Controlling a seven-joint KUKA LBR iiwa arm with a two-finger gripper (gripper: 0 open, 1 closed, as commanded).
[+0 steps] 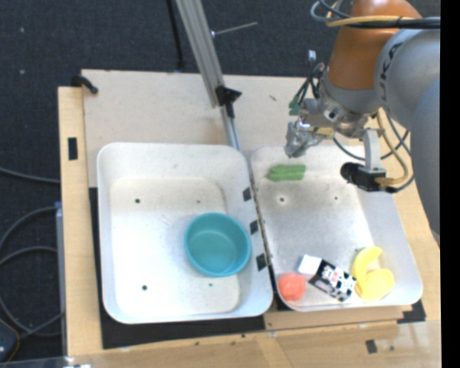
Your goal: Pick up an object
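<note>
At the upper right of the frame the tool (297, 146) hangs just above a green pod (286, 173) lying at the right bin's (383, 228) top edge; nothing sits between its tips.

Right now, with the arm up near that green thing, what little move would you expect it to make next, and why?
Probably a short drop toward the flat green oblong piece. The tool hangs just above and behind it at the far end of the right white bin, and nothing is seen held in it. The other items lie at the bin's near end, so this is the closest target.
</note>
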